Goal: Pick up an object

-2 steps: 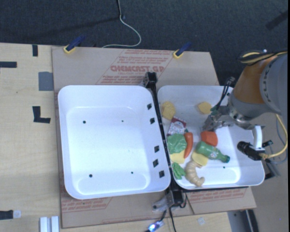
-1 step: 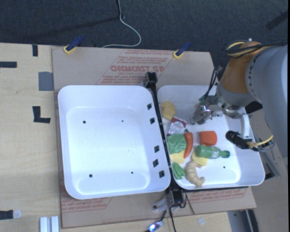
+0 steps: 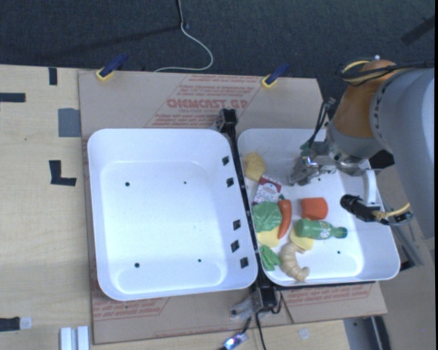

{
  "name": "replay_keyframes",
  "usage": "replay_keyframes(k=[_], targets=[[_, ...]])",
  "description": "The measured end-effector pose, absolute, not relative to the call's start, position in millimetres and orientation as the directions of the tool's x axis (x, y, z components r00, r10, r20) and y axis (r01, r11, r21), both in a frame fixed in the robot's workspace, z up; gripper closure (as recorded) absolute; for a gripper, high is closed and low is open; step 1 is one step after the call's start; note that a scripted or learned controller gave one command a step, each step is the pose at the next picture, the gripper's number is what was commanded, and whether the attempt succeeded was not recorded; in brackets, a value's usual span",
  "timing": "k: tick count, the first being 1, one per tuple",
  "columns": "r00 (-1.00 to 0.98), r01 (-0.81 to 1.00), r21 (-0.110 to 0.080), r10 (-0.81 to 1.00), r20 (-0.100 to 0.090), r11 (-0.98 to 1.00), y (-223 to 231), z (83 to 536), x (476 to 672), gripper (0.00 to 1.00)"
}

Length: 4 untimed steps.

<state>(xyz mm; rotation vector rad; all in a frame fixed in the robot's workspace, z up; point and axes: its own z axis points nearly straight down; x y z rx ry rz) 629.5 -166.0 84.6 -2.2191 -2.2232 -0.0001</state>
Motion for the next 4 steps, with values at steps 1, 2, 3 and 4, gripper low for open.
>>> replay_keyframes(k=[1,2,3,4], targets=[[-0.003,1.0,0.0,1.0,0.001,0.003,-165.3,94.6,629.6,1.0],[-0.001,1.0,-0.002,1.0,0.0,0.001,-162.1,83.9,631.9,1.0],[0.001,1.0,0.0,1.0,-0.001,-0.001,-164.8,85.7,575.4,1.0],[-0.002,1.0,-0.001,1.0,0.0,0.002,-164.0,95.1,576.8,1.0]])
